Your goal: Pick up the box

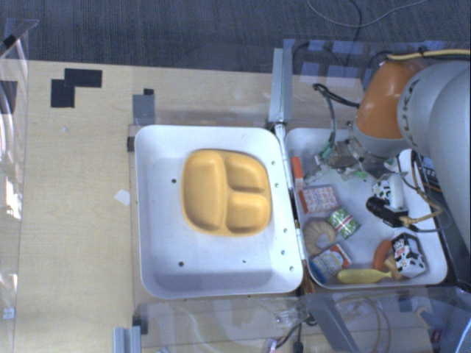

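One grey arm with an orange band [383, 98] reaches in from the right, and its gripper [342, 159] sits low over the rear part of the right-hand shallow white bin [439, 271], close to that bin's back wall. Whether the gripper is apart or together cannot be told, as the wrist and cables crowd the tip. Nothing can be seen clamped in it.

Just in front of the gripper and slightly towards the divider lies the small flat box with a pink printed face [319, 198], flat on the bin floor and apart from the gripper. Beside it, along the left wall of that bin, lies a slim orange stick-shaped thing [296, 173]. In front of the box are a small green-checked packet [343, 223] and a round tan disc-shaped thing [319, 234], near each other. Nearer the front wall sits a small carton with red and blue print [331, 259]. A yellow banana-shaped toy [364, 276] lies along the front edge, with an orange rounded thing [381, 254] and a black-and-white spotted toy [407, 256] just behind it.

The left-hand shallow white bin [158, 263] holds a yellow plastic tray with three compartments [224, 191], resting near its middle.
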Robot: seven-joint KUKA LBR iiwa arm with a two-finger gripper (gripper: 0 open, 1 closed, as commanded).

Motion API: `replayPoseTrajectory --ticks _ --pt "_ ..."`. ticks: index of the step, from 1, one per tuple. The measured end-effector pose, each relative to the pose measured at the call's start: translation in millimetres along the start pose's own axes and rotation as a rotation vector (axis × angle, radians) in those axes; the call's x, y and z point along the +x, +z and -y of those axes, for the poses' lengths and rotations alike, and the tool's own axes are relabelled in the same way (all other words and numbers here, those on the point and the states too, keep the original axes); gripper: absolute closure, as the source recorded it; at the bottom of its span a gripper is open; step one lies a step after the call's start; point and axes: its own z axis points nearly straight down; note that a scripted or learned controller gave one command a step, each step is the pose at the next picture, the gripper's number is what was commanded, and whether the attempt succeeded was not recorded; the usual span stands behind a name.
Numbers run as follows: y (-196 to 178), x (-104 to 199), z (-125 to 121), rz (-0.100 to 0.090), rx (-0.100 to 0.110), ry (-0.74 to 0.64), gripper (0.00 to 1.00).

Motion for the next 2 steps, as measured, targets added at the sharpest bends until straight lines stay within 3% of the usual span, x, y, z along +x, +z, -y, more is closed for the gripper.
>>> replayPoseTrajectory --ticks 1,2 --pt "-86.6 65.9 16.0 0.003 0.003 -0.266 0.00" --pt "-86.8 53.0 71.6 0.003 0.005 -0.274 0.00"
